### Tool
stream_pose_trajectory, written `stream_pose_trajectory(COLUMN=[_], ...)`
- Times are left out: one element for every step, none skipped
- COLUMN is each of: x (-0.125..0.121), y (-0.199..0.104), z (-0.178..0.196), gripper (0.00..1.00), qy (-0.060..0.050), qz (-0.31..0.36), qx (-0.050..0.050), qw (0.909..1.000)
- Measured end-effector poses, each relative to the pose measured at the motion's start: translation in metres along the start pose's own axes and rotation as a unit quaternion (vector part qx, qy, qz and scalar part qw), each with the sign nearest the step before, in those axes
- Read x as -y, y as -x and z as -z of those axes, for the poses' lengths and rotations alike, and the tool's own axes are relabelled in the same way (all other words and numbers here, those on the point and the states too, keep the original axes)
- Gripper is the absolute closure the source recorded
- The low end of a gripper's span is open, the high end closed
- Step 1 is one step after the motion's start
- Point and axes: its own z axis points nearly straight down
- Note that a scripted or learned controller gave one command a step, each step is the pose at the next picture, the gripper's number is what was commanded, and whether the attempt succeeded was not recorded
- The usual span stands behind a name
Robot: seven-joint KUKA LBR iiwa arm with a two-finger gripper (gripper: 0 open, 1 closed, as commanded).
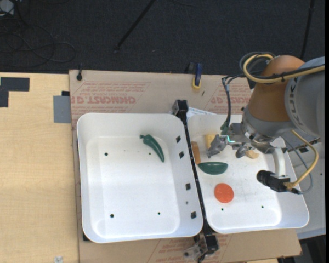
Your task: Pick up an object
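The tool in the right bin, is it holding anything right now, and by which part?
Cannot be told. The tool sits low in the right bin beside a tan piece, above the dark green bowl-shaped piece.

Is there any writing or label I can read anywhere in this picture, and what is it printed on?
Red print on the cardboard sheet under the bins: upside down, large letters, too blurred to read with certainty.
More red print on the same sheet's near edge, below the left bin: too small and cut off to read.
Nothing readable on the bins, the objects or the arm.
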Motion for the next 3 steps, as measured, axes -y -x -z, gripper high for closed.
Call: stream_pose_trajectory(x=[-0.046,-0.001,-0.003], y=[-0.083,-0.076,-0.075], z=[0.022,0.02,0.03], gripper=[0.0,0.0,1.0], qy=[0.003,-0.002,-0.002], qz=[0.005,-0.001,-0.001], qx=[-0.001,0.0,0.0], qw=[1.0,1.0,1.0])
